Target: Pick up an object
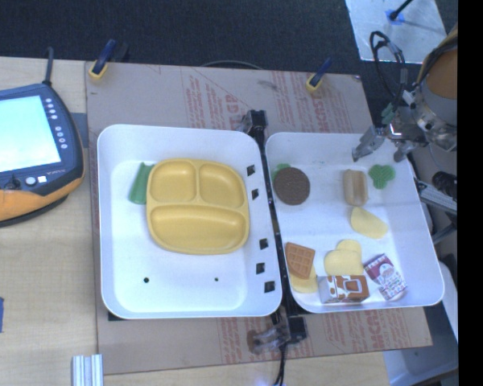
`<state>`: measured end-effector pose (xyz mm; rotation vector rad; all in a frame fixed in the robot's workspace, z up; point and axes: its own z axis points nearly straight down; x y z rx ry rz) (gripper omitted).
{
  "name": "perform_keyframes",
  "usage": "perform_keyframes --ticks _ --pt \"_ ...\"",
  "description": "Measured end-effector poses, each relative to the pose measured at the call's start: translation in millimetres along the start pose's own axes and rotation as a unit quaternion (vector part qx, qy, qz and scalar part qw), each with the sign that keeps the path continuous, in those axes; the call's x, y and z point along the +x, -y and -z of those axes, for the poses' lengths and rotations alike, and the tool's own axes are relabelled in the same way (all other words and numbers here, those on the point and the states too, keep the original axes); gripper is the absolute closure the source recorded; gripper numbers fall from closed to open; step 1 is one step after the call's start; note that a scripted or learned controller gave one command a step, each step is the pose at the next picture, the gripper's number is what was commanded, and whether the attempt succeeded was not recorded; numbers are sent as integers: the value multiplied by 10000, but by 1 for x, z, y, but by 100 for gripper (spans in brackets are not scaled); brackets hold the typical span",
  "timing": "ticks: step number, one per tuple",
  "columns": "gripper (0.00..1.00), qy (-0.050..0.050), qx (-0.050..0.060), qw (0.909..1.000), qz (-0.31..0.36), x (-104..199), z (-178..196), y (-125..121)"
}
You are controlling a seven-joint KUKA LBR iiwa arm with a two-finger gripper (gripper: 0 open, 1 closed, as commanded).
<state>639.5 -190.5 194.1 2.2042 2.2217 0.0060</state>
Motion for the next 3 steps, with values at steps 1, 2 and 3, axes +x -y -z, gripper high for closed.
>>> perform_keyframes --ticks 1,2,3 --pt "0 -88 98 9999 -8 -16 -106 -11" --pt "0 -61 121 9999 19 83 -102 80" --pt "0 -17 11 10000 -4 72 -57 -22"
